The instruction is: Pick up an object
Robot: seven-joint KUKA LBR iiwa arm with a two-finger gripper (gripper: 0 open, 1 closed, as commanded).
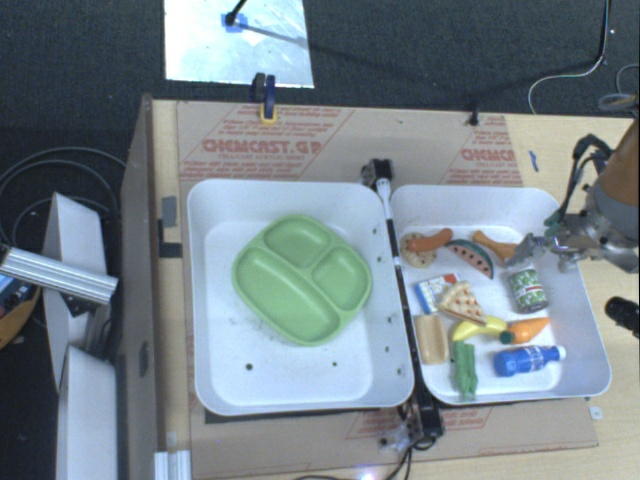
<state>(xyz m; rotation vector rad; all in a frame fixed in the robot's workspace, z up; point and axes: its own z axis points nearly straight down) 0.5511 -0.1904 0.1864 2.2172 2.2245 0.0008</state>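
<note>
Hand [537, 248] low over right bin [590, 368], just above can [527, 289].

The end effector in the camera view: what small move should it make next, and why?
Probably lower straight down. The end effector seems to hover at the right bin's upper right, nearest the small can just below it in the picture, with nothing visibly gripped.

Robotics lab, not a home. My surface [330, 128] is bare board w/ stencilled maker's print. Loose cables [50, 183] coil on dark carpet [80, 58] at left, aluminium extrusion [60, 275] beside them. Toy plastic food [470, 308] in white bin [590, 363].
</note>
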